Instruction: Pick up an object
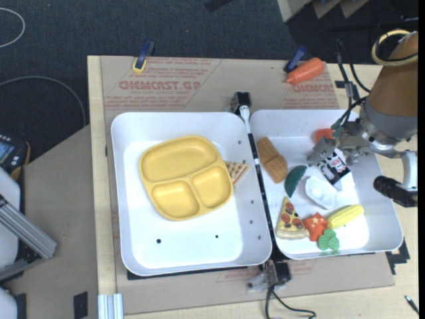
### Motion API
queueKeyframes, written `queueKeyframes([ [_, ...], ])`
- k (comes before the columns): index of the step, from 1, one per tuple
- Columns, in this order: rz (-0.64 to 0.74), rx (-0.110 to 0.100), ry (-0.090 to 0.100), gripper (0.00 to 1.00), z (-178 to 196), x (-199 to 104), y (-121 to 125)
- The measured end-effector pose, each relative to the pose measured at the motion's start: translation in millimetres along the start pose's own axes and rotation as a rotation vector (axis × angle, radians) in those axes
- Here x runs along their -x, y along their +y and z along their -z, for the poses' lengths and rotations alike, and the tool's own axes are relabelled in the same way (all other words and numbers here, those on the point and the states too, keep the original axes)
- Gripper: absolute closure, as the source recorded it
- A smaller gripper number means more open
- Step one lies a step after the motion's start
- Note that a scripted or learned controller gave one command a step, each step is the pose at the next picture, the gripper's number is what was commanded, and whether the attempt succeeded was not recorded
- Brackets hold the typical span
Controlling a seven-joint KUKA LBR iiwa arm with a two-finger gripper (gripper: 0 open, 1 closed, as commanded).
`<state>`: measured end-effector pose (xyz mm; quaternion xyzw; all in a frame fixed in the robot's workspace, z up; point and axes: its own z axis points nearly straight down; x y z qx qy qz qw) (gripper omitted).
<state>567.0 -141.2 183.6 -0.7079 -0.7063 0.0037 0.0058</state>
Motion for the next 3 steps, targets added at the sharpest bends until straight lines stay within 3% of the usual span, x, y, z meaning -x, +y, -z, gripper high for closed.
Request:
queueKeyframes([
  [1, 0.002, 0.012, -0.002, 0.00, 6, 0, 3],
  [2, 0.002, 0.007, -0.001, 0.00, -38, -1, -2],
  [3, 0.001, 0.026, -0.007, 0.00, -75, 6, 5],
])
